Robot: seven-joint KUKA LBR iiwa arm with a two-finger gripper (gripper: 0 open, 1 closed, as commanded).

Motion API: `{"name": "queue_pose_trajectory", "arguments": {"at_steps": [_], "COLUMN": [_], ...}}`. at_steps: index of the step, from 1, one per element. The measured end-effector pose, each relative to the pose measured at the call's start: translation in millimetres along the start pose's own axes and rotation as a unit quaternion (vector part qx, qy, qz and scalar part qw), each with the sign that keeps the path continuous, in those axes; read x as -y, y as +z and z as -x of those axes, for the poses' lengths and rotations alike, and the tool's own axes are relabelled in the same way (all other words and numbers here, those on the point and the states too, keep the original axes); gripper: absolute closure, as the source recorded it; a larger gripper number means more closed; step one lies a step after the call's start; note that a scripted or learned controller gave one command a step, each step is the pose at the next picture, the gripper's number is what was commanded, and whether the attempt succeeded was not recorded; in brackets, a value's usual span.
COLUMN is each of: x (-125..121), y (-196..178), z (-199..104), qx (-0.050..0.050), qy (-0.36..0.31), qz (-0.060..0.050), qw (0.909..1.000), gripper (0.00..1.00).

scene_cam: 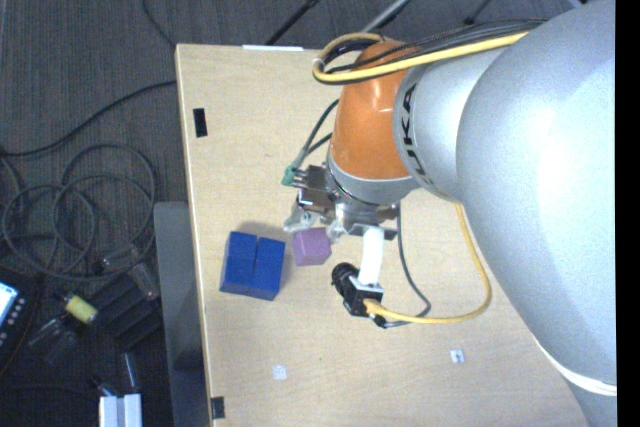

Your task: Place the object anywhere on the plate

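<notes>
A small purple cube (310, 247) lies on the pale wooden benchtop (250, 145), near its middle. Just left of it, close but apart, sits a larger blue block (253, 265) made of two joined halves. My gripper (318, 223) hangs right over the purple cube's upper edge, under the orange band of the arm (368, 140). The arm's grey body covers the right side of the bench, and the gripper's metal parts hide the top of the cube.
A small black tag (200, 122) lies near the bench's left edge. The floor to the left holds cables (70, 205) and a grey slab (175, 315) against the bench. There is bare wood at the front (330, 365) and back left.
</notes>
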State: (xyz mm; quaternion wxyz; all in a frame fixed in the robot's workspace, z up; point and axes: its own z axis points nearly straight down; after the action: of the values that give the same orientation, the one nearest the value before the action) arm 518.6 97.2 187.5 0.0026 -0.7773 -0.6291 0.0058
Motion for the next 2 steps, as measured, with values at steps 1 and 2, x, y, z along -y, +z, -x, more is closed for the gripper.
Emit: {"name": "queue_pose_trajectory", "arguments": {"at_steps": [1,2], "x": [-30.5,-68.9], "y": [58.1,106.0], "z": [-47.7,-30.6], "qx": [0.0,0.0], "qy": [-0.14,-0.212], "qz": [0.001,0.004], "qw": [0.9901,0.9772], "gripper": [1.0,1.0]}}
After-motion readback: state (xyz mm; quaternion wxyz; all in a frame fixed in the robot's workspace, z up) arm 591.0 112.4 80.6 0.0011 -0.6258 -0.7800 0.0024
